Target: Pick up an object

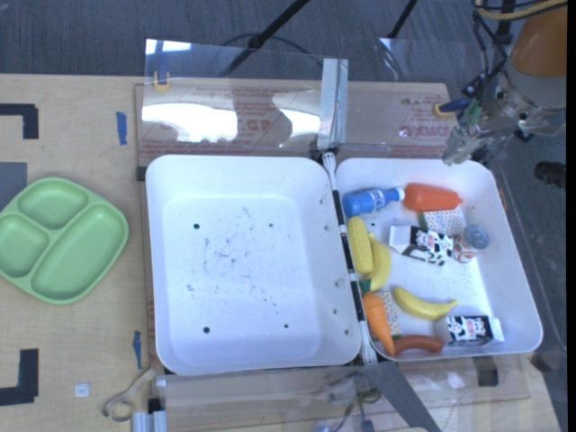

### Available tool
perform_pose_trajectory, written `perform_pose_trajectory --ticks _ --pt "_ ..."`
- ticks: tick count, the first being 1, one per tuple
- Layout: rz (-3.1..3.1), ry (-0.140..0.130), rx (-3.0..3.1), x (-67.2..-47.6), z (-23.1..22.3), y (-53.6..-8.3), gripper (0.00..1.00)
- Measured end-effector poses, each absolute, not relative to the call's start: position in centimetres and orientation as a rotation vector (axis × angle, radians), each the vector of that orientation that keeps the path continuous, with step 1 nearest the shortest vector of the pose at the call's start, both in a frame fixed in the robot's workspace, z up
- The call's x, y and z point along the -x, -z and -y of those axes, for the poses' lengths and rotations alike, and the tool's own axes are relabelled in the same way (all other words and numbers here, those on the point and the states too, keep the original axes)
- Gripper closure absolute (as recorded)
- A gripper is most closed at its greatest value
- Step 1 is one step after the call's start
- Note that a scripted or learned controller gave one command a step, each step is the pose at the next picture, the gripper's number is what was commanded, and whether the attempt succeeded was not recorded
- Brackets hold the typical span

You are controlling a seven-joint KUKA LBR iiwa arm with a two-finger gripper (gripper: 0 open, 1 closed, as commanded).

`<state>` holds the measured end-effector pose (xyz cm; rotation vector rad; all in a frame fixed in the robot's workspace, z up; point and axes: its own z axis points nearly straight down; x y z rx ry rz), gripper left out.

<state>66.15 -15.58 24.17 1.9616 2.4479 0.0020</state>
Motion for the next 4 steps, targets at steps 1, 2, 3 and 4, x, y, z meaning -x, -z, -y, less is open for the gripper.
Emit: perform_pose_trajectory --ticks 1,2,3,4 --pt "-2.467 -0.001 -1.942 -65.0 21.4 -22.2 1.00" --pt "-2.506 -0.002 -1.885 -65.8 20.8 -22.5 1.00" --pt "-2.496 -0.004 -1.898 -66.8 16.9 -24.1 1.00" --pt "-2.495 -0.002 -1.899 -66.8 21.9 -22.0 1.00"
